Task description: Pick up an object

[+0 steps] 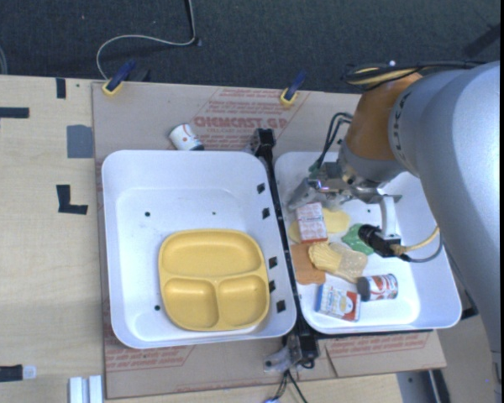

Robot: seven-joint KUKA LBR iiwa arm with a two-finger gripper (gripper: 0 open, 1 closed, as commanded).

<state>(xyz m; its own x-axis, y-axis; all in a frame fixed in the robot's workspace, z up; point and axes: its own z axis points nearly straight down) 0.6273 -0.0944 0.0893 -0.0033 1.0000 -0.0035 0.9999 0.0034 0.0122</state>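
Note:
My gripper hangs over the upper left part of the right bin, just above a red and white packet. Nothing shows in its grasp. Below the packet lies a pile: a pale yellow piece, a green item, a tan bread-like slab and a flat orange piece. A small can with a red label lies on its side toward the bin's front, beside a little white and blue carton.
The left bin holds a yellow divided plate. A small white cup lies on the cardboard behind the left bin. The grey arm with its orange band covers the right bin's far right side.

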